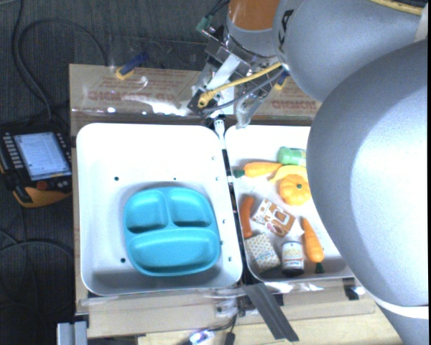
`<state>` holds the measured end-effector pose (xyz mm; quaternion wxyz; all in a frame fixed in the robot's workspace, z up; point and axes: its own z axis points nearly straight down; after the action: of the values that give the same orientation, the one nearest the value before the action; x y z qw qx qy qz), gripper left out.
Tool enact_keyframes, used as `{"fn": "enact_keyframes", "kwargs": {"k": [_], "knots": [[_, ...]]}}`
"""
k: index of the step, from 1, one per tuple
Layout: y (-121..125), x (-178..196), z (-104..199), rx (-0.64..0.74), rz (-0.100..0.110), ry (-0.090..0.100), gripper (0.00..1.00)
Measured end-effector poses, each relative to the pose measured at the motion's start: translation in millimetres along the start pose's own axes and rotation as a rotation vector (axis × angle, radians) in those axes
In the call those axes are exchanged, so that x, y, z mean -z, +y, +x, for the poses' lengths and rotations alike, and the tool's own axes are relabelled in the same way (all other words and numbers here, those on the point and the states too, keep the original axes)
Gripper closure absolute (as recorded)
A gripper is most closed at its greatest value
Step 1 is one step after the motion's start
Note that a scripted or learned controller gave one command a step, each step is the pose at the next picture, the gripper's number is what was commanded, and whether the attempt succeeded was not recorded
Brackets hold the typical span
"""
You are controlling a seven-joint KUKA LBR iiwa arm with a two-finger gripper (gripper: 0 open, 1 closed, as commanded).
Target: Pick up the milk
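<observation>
The end effector (228, 112) hangs above the bins' far edge; I cannot tell its state. The small brown-and-white milk carton (272, 218) lies in the right white bin (233, 192).

the right bin (232, 192) is crowded with food and half covered by the arm (373, 178); around the blue tray (172, 230) the left bin (100, 164) lies open.

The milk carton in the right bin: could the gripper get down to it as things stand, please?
Probably yes. The milk carton lies face up with nothing on top, though a sausage and a carrot crowd its sides. The gripper hovers at the bins' far edge.
</observation>
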<state>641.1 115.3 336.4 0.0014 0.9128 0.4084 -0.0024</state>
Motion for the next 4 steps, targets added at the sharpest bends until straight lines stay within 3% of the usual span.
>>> {"fn": "enact_keyframes", "kwargs": {"k": [1, 2, 3, 4], "knots": [[-5.8, -4.7, -28.0, 0.129, 0.0, -0.001, 0.0], [-100.9, -50.1, -0.1, 0.029, 0.003, -0.001, 0.0], [-152.5, -35.7, 21.9, -0.214, 0.002, 0.002, 0.0], [-155.5, 3.0, 0.0, -0.214, 0.003, 0.001, 0.0]]}}
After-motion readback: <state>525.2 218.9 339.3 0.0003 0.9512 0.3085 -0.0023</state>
